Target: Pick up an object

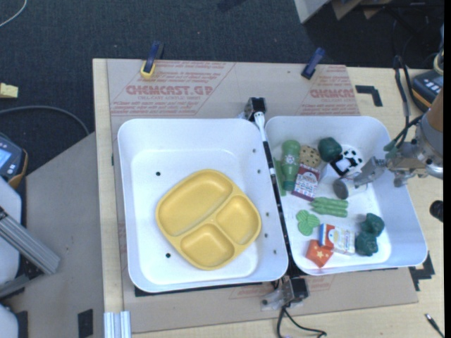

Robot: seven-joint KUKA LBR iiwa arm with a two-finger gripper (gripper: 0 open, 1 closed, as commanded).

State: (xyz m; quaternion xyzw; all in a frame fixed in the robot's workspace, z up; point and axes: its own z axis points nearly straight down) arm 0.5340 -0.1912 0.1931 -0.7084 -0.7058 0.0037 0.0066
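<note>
At the frame's right edge, the gripper point(368, 176) is hanging over the right bin point(402, 220), fingers spread and pinching nothing. Small toys are lying jumbled there; a grey cylinder point(341, 188) is sitting just beside the fingers. Next, I judge, it needs lowering and closing.

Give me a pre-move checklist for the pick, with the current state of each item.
1. Objects present in the right bin: ok, several lie there.
2. Gripper over the right bin: ok, near its right side.
3. Gripper holding anything: cannot tell, view too small.
4. Nearest candidate: ok, the black-and-white toy lies just left of the gripper.
5. Clutter around it: not ok, the dark green ball touches it.
6. Left bin: ok, holds a yellow tray.
</note>
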